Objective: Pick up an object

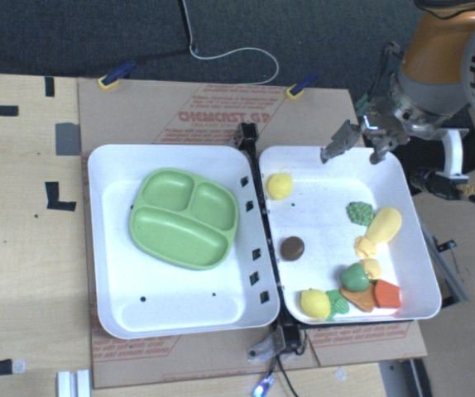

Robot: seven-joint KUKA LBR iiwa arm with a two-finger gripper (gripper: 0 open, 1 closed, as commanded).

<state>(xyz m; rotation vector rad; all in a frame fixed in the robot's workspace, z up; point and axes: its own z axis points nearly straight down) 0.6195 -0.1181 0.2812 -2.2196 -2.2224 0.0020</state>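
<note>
My gripper hangs open above the far edge of the right bin, with nothing between its two spread fingers. Below it in that bin lie a yellow ball, a brown round piece, a green knobbly piece, a pale yellow corn-like piece, a green pepper-like piece, an orange-red block and a yellow lemon. None of them touches the gripper.
The left bin holds a green divided plate. Black clips run along the wall between the bins. A white cable lies on the dark cloth behind the cardboard base.
</note>
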